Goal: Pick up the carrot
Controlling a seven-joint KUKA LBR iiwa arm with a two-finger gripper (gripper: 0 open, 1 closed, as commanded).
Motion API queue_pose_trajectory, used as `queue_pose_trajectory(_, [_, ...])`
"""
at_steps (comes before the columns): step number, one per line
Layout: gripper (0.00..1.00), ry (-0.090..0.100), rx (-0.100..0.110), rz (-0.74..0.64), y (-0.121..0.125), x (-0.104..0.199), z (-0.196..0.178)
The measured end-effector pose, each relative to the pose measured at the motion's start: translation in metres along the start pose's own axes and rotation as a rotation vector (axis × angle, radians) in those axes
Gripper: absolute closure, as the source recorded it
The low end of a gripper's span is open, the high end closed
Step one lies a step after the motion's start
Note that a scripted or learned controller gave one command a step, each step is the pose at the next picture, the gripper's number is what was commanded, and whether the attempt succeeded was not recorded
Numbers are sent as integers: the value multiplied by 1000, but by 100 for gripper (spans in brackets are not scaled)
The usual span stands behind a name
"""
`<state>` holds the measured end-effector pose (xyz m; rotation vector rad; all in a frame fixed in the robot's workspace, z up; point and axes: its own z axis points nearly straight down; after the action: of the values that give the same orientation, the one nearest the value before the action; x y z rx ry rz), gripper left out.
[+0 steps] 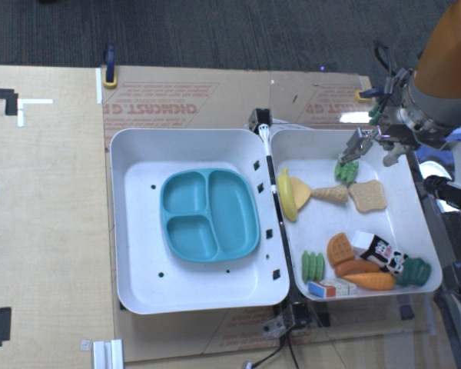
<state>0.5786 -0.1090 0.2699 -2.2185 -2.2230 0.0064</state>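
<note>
White plastic forms the two shallow bins that sit side by side on the wooden counter (46, 229). The left bin (131, 275) carries a teal plate (210, 214) with three compartments, lying near the middle of the bin floor.

The right bin (419, 206) holds the food toys. The carrot (371, 280) lies flat near the front edge of this bin, with its point toward the left. Just behind it, and touching it, lies a darker orange sausage-shaped piece (357, 267). A round waffle (339, 248) rests beside this piece on the left, and a small black and white carton (382, 252) stands just behind the carrot. A dark green vegetable (415, 271) sits at the right end of the carrot, in the front right corner. To the left of the carrot there are green pea pods (313, 266) and a small flat box (328, 289). Further back in the bin lie a yellow banana (291, 196) against the left wall, an ice cream cone (330, 194), a slice of bread (367, 196) and a green leafy piece (346, 171).

The arm comes in from the right, and its pincer (361, 146) hangs over the back part of the right bin, just above the green leafy piece and well apart from the carrot. Its fingers appear slightly spread and they hold nothing.
</note>
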Motion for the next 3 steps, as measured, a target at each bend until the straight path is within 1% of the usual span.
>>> queue_pose_trajectory(1, [0, 1, 1, -147, -24, 70, 80])
queue_pose_trajectory(2, [0, 0, -5, -49, 31, 7, 176])
queue_pose_trajectory(3, [0, 3, 1, 21, -56, 13, 180])
